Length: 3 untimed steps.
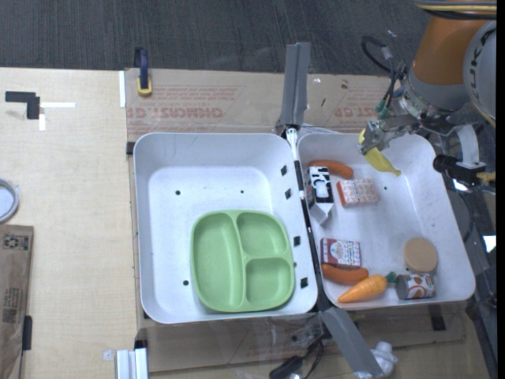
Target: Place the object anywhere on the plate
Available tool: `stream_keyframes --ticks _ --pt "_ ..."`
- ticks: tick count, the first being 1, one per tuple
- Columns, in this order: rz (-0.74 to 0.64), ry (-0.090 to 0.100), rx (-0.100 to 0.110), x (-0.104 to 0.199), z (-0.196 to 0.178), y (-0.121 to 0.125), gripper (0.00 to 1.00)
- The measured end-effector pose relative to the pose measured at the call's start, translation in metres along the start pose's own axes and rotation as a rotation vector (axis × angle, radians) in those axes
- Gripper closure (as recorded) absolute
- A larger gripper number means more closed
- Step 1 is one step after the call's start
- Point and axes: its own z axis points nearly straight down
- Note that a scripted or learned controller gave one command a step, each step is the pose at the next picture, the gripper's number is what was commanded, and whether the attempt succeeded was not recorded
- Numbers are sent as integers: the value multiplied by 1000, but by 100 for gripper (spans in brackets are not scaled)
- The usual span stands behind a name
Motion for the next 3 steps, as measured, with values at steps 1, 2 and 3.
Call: stream_keyframes --ticks 1,2,3 --pt "-75 1 1 69 8 -29 100" --pt "-246 1 2 137 8 -93 100" --pt "-227 0 2 203 8 -98 100"
